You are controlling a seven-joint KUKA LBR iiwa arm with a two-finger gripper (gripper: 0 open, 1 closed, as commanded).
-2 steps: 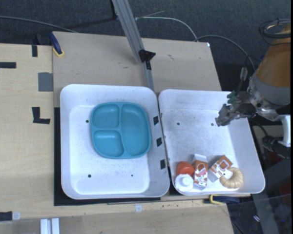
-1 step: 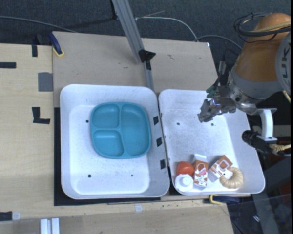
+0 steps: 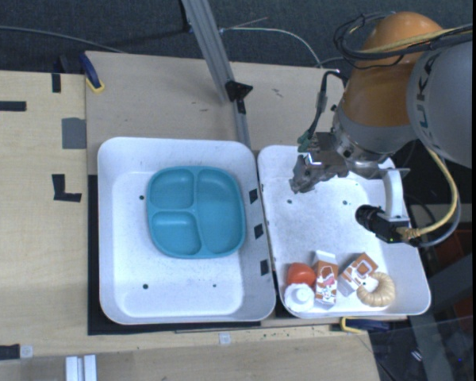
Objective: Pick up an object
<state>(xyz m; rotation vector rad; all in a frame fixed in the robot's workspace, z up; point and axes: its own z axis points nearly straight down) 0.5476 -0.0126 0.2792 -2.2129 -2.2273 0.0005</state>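
The hand [image 3: 303, 177] hangs over the upper part of the right bin [image 3: 333, 213]; how far open it is, I cannot tell. The objects [image 3: 337, 282] huddle in that bin's near corner, toward five o'clock of the hand, well apart

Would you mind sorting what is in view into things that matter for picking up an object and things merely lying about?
For the job:
end effector
orange object
white cap
two small cartons
croissant-like pastry
right bin

Lying about:
teal divided plate
left bin
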